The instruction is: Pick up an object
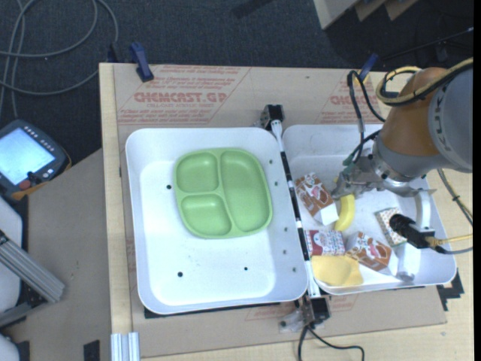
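Reaching into the right bin, the gripper hangs low over the banana, which lies just under it. I cannot tell how the jaws stand. It looks ready to grab, so next it should drop straight down. Farther left, the green plate sits in the left bin.
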### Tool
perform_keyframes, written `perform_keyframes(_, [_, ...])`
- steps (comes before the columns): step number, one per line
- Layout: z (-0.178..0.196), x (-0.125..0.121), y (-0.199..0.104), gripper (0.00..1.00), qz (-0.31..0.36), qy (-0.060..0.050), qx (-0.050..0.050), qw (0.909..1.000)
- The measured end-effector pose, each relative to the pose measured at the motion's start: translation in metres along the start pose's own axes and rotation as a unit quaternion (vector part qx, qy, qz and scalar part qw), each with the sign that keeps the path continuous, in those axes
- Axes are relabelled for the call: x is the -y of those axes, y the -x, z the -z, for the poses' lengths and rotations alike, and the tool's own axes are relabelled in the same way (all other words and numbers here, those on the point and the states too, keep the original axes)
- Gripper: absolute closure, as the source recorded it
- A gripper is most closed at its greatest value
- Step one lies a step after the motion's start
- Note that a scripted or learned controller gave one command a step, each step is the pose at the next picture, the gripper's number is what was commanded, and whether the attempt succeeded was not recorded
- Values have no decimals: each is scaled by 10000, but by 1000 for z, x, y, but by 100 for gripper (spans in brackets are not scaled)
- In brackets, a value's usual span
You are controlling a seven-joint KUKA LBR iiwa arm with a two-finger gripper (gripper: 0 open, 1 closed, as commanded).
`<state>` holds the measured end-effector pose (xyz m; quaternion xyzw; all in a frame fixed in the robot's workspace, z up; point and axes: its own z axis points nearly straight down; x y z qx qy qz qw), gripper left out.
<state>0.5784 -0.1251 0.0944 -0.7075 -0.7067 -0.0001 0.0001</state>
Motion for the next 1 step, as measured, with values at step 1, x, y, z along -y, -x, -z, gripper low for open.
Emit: perform_keyframes(1, [107,28,-62,100,13,8,-1,10000])
